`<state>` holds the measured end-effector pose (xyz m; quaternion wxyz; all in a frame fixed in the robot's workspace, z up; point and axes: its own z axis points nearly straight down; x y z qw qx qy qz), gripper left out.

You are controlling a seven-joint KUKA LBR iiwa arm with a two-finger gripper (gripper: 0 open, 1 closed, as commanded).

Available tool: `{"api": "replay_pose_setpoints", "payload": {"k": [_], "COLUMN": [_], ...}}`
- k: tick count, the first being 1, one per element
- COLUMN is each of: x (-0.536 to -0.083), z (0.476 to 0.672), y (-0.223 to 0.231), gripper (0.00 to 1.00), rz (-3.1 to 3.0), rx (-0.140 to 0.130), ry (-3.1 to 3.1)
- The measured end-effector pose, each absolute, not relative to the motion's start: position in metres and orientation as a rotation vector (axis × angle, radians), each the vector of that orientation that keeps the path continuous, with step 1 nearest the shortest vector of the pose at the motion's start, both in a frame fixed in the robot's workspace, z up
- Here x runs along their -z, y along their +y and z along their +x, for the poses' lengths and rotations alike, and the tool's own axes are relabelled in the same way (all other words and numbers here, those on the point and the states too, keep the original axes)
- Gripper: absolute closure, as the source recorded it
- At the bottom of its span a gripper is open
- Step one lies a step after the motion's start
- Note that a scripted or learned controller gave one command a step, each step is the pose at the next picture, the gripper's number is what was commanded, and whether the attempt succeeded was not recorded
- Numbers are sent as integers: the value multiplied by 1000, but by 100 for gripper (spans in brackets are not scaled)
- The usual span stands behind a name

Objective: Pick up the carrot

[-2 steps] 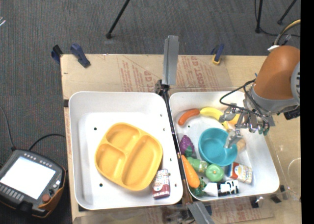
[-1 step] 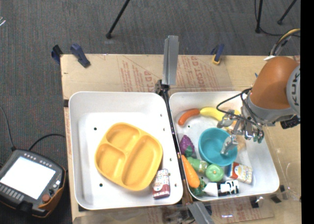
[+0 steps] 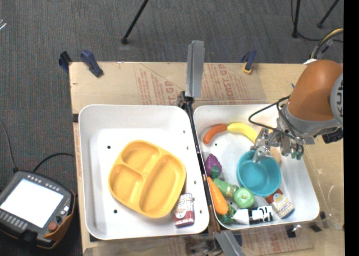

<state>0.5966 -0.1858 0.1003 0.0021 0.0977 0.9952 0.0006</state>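
Note:
The carrot [image 3: 217,196], orange with a green leafy end, lies along the left wall of the right bin [image 3: 310,190], near its front. My gripper [image 3: 277,149] hangs over the back rim of a teal bowl [image 3: 259,174], to the right of and behind the carrot and well apart from it. Its two fingers stand apart with nothing between them. The orange band of the arm [image 3: 317,91] is above the bin's right side.
Around the carrot lie a purple fruit [image 3: 212,165], a green apple [image 3: 244,197], a small bottle [image 3: 253,214] and a carton [image 3: 283,206]. A banana [image 3: 242,130] and an orange sausage [image 3: 214,133] are at the back. The left bin holds a yellow divided plate [image 3: 147,177] and a small can [image 3: 184,210].

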Motion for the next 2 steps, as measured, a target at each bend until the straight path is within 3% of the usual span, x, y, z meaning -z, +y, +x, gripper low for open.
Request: {"api": "replay_pose_setpoints", "payload": {"k": [1,2], "x": [-311,-303], "z": [574,529], "y": [-212,-162], "gripper": [100,100], "rz": [301,209], "rx": [4,-2], "ry": [3112,3133]}}
